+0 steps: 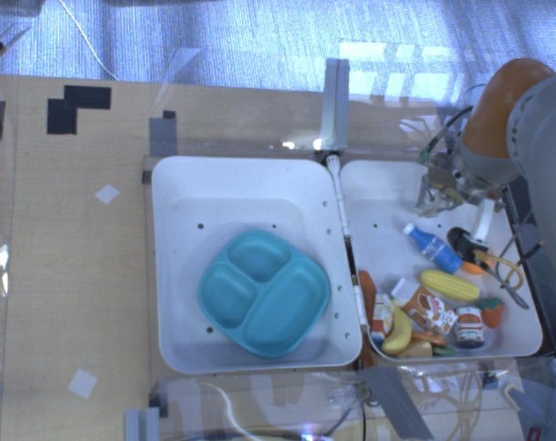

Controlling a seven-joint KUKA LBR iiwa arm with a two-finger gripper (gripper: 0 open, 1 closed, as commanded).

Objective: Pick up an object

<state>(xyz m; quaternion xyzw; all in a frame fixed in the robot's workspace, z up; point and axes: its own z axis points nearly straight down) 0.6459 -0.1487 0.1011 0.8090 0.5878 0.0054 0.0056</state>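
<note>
**Bench & bins.** Pale wooden bench (66, 274) carried two shallow white plastic bins, rims touching along a centre line.

**Left bin** (181, 200). Held 1 item: teal plastic plate w/ three compartments (264, 292), lying flat, towards the near-right corner. Bare floor ran along the far edge and down the left edge, with a narrower strip along the near edge.

**Right bin** (374, 200). Far-left corner and floor beside the centre rim were bare. All contents were crowded into the near half and along the right edge.
- Blue plastic bottle w/ white cap (436, 247): on its side mid-bin, cap pointing to the far-left corner, apart from the main heap.
- Yellow oblong piece (449, 286): just nearer than the bottle.
- Small orange piece (478, 266): beside the bottle, towards the right edge.
- Orange-red printed packet (429, 309): below the yellow oblong, touching it.
- Yellow toy banana (399, 332): at the near edge, against the packet.
- White-and-red carton (380, 318): near-left corner, beside the banana.
- Thin red stick-shaped piece (366, 288): along the centre rim.
- Small round jar w/ red label (469, 327): near edge, right of the packet.
- Small red piece (492, 313): by the jar, towards the right edge.

**Robot.** Grey arm w/ orange band (512, 99) came in over the far-right corner. Two-finger gripper (436, 198) was over the far half of the right bin, on the far side of the bottle and clear of the heap. How wide it stood could not be made out. Nearest object for pick-up: the blue bottle.
</note>
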